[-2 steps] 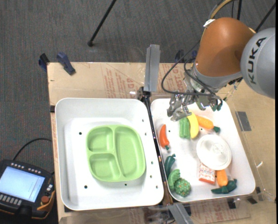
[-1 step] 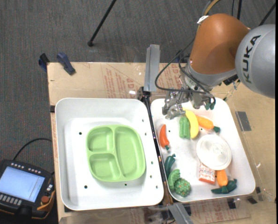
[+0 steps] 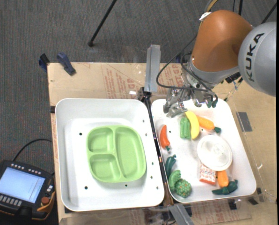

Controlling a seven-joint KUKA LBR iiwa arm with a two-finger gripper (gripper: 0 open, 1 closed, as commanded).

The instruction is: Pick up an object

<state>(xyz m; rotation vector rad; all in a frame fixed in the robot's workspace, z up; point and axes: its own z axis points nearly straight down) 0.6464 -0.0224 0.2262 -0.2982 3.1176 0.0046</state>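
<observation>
The arm's hand (image 3: 176, 108) hangs low over the far left corner of the right bin (image 3: 238, 125), just beside the banana (image 3: 193, 124); nothing shows between its metal parts, and I cannot tell how wide it stands. The banana lies near the far end of that bin, touching a green vegetable (image 3: 184, 128) on one side and a carrot (image 3: 206, 123) on the other. Nearer the camera from the banana sits a round white lid (image 3: 215, 152), then a small red packet (image 3: 207, 175) and a second carrot (image 3: 222, 178). A red-orange chilli (image 3: 164, 137) lies by the bin's left wall, with broccoli (image 3: 179, 183) further toward the camera. The left bin (image 3: 69, 172) holds a green divided plate (image 3: 116, 153).
</observation>
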